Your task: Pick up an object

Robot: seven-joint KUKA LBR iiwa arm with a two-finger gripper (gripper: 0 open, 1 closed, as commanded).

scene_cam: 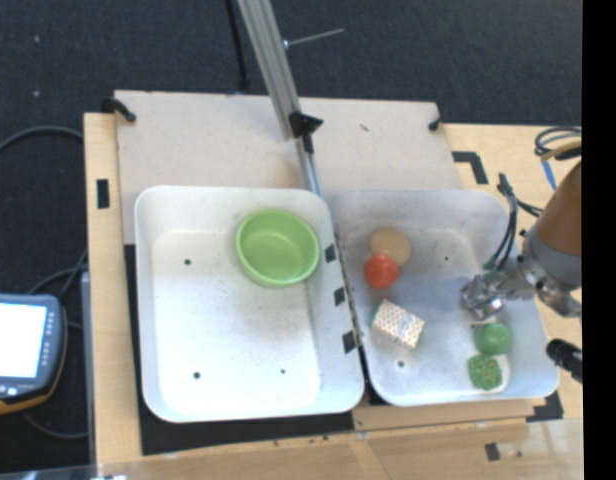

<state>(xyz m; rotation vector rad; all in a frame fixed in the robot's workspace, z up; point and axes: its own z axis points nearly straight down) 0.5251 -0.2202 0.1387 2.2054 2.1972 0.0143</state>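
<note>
The gripper (pixel 485 303) hangs just at twelve o'clock of a green ball (pixel 493 338) (right bin (pixel 438 213)); a green bowl (pixel 278 248) occupies the left bin (pixel 188 368).

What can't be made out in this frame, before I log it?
- End effector, camera view: small and blurred; its grip state and any contact with the round green ball just below are unreadable.
- Grey arm with orange band: cut off on the right.
- Textured green object at the right white bin's near rim: too small to identify.
- Patterned white box: print illegible.
- Handheld screen: cut off by the left edge, washed out.
</note>
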